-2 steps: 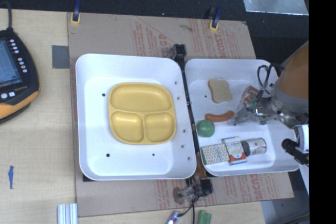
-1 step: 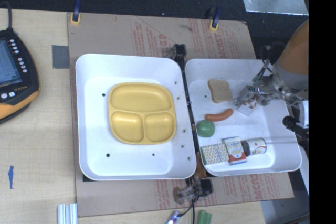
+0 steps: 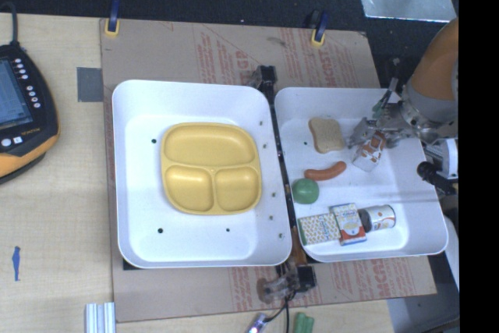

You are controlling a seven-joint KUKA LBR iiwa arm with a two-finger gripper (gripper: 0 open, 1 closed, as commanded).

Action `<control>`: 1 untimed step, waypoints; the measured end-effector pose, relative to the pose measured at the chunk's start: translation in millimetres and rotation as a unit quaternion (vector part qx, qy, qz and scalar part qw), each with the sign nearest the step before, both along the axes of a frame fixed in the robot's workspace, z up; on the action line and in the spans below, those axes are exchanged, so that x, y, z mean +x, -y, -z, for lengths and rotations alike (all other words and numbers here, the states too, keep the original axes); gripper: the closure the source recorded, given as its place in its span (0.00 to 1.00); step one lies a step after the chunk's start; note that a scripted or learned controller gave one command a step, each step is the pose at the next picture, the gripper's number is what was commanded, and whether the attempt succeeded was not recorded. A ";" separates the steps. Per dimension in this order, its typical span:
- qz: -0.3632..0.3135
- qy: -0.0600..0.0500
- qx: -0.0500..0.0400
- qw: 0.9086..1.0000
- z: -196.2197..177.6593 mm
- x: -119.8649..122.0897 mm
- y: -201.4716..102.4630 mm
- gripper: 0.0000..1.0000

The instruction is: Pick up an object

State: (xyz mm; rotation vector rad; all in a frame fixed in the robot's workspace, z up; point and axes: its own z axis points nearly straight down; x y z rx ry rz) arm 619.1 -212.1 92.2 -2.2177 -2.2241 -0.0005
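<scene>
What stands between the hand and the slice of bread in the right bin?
Nothing visible does. The hand is low in the right white bin, by a small clear packet. The tan slice of bread lies just to its left, with bare bin floor between them.

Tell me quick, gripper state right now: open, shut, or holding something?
Gripper: cannot be told. It sits low in the right bin, over a small clear packet beside the bread slice; no grasp is visible.

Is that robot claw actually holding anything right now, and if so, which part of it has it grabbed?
It cannot be told. The gripper is down in the right bin, right at a small silvery packet, but the view is too blurred to show a hold.
</scene>
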 end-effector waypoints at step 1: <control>0.000 -0.002 0.001 1.000 0.4 -2.8 -5.2 0.00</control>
